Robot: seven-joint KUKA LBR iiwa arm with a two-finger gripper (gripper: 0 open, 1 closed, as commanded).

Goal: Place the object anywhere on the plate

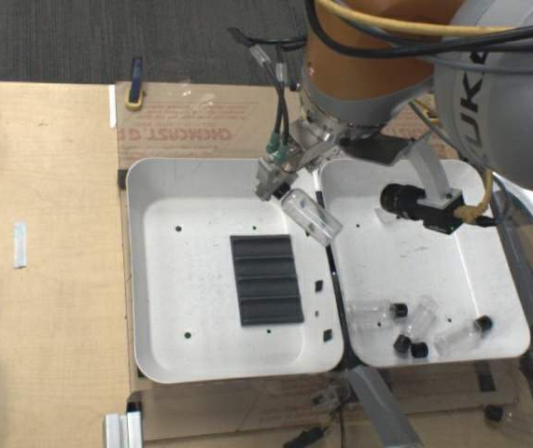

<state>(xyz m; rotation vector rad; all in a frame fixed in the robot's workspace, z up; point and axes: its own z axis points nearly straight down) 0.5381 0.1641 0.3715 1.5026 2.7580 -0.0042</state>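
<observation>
A dark ribbed rectangular plate [266, 280] lies flat in the middle of the left bin [159, 250]. My gripper [280, 189] hangs above the back right part of that bin, close to the wall between the two bins. A clear plastic vial [311, 217] is pinched at one end by the gripper. It slants down and to the right, over the divider. The vial is up and to the right of the plate, apart from it.
The right bin [490, 250] holds several clear vials with black caps [415, 329] along its front edge. A black cylindrical part on the arm [415, 203] hangs over that bin. Brown cardboard [191, 119] lies behind the bins, and wooden bench [42, 250] is to the left.
</observation>
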